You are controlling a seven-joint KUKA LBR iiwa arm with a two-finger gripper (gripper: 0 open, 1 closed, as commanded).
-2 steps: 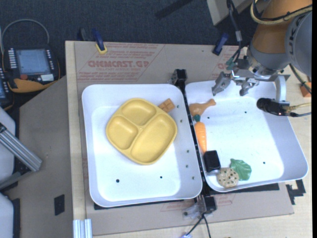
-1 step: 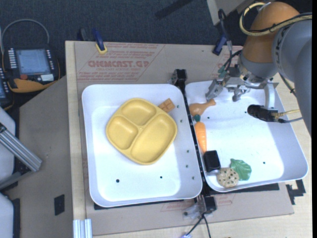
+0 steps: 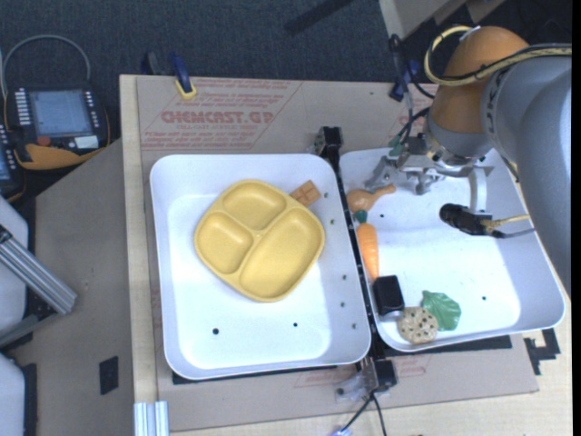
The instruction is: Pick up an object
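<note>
A smooth orange plastic carrot (image 3: 367, 251) lies lengthwise along the left wall of the right shallow white bin (image 3: 454, 262), and everything else is placed from it; just past the carrot's far end, almost touching it, lies a tan, pear-shaped plastic piece (image 3: 368, 196), its narrow end pointing right toward the jaws; the grey arm with an orange band (image 3: 536, 125) reaches in from the right and brings the jaws low over the bin floor, up and to the right of the carrot, right at that narrow end; from this angle it cannot be told whether the jaws are open, closed, or holding the piece; just below the carrot's near end sits a small black rectangular block (image 3: 388, 294); below and right of that block, a round tan biscuit with dark specks (image 3: 418, 325) touches a crumpled green leafy piece (image 3: 443, 309), both near the bin's front rim; left of the carrot, across the two bin walls, the left shallow white bin (image 3: 254, 334) carries a yellow three-compartment plastic plate (image 3: 260, 239); a small tan wooden block (image 3: 306, 192) sits at the plate's far right edge, up and to the left of the carrot; both bins rest on a pale brown worktop with red lettering (image 3: 227, 112).
</note>
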